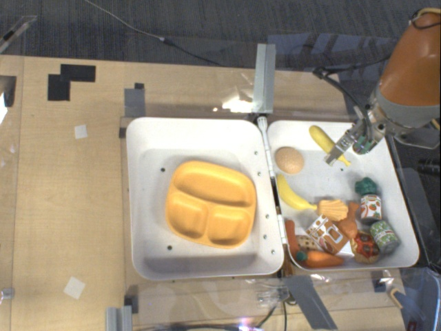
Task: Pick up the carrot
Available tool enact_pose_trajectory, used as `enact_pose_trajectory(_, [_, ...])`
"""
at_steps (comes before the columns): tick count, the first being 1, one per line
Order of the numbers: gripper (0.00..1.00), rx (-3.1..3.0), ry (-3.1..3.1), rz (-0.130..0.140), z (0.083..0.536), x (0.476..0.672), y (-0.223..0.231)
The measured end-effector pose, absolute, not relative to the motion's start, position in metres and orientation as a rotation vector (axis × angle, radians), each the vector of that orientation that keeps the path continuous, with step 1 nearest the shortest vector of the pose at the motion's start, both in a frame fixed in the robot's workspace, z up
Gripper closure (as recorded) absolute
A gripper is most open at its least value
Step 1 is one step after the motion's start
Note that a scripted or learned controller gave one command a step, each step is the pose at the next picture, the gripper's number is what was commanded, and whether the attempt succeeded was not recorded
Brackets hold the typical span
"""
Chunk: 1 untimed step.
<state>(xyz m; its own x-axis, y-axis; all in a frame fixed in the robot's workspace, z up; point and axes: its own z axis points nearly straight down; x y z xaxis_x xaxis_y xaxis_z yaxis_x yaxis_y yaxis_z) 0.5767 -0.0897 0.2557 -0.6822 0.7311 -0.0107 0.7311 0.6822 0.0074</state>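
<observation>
The carrot (322,258) lies flat along the front wall of the right bin (403,185), its thick end toward the small printed box (326,232), which touches it from behind; it looks like a toy of hard plastic, so I judge it light, stiff and rather smooth, likely to slip or roll if pinched near the pointed end; the best hold seems across its thick middle, with the fingers coming from above, though the box and the bin wall leave little room. The pincer (349,145) hangs well behind the box, just beside the far banana (320,140), and I cannot tell whether it is apart or together. Counted: one carrot, two bananas, one egg (289,160), one box, two bins, one yellow tray (209,203) in the left bin (145,205); the small things to the right of the box are too crowded to count.
</observation>
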Motion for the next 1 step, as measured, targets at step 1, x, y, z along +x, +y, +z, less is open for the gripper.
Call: enact_pose_trajectory(1, [1.00,1.502,2.759,-0.001,0.1591,0.5314,-0.0904])
